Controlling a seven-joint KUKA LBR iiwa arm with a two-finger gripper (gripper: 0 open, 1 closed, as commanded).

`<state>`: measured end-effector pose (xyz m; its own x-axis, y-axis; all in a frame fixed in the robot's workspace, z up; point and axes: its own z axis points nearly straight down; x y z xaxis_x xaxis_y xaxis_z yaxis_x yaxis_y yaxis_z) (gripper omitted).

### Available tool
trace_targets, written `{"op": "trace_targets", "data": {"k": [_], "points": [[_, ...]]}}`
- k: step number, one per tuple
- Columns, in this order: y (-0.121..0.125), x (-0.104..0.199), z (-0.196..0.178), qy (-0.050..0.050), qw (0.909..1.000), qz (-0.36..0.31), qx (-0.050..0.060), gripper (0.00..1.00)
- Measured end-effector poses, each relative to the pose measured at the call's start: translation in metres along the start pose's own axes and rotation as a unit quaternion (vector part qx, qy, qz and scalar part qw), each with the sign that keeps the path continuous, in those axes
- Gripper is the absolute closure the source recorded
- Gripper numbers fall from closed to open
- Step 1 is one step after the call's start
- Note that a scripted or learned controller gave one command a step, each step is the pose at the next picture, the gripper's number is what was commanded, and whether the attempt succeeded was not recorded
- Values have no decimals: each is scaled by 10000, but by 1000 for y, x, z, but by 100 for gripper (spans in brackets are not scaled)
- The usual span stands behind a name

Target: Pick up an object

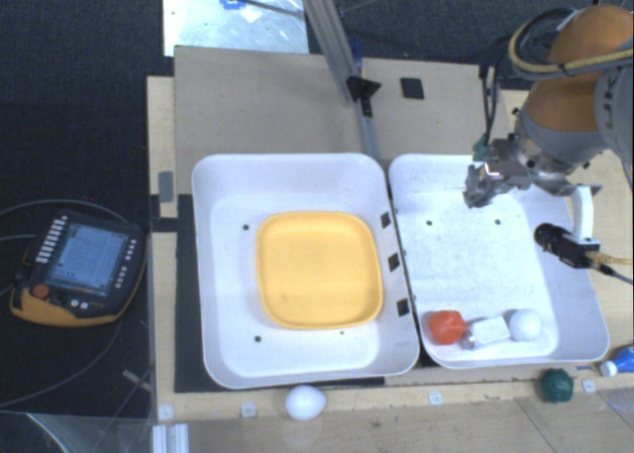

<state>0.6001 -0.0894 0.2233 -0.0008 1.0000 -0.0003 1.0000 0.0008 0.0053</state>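
The gripper (482, 186) hangs over the right bin's (451, 243) far edge, can't tell its state, well apart from the red ball (445, 326), white block (487, 331) and white ball (525, 323) lined up along its near edge, while a yellow plate (319, 269) sits mid left bin (223, 243).

Teach pendant (77, 273) lies left (on dark floor); white egg (305, 402) on bench.
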Motion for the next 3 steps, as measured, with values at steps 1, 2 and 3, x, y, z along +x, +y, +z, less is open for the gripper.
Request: {"op": "trace_targets", "data": {"k": [1, 2, 3], "points": [[1, 0, -32, 0, 10000, 1, 10, 100], [-1, 45, -19, 5, 10000, -13, 24, 100], [-1, 97, -6, 6, 10000, -16, 26, 100]]}}
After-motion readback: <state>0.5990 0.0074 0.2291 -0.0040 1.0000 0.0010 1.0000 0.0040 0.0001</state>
